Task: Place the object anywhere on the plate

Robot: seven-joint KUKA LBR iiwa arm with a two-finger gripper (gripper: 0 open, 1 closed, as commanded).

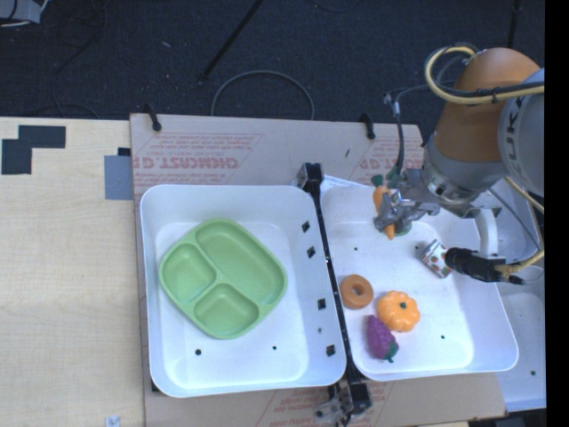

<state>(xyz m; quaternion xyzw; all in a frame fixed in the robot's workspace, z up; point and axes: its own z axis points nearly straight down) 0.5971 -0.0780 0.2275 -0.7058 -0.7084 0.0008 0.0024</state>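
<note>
A green three-compartment plate (222,277) lies in the left white bin (169,363). My gripper (392,213) hangs over the far left part of the right bin (480,350), just right of the divider. A small orange carrot (380,197) with a green top sits between its fingers, its orange tip poking out below them. The gripper is shut on the carrot, and the carrot looks lifted off the bin floor. The plate lies well to the left of the gripper, across the divider.
The right bin holds a brown donut (356,291), an orange pumpkin (397,310), purple grapes (381,337) and a small white and silver item (433,258). A black divider (324,265) runs between the bins. The arm's orange band (484,96) looms at the upper right.
</note>
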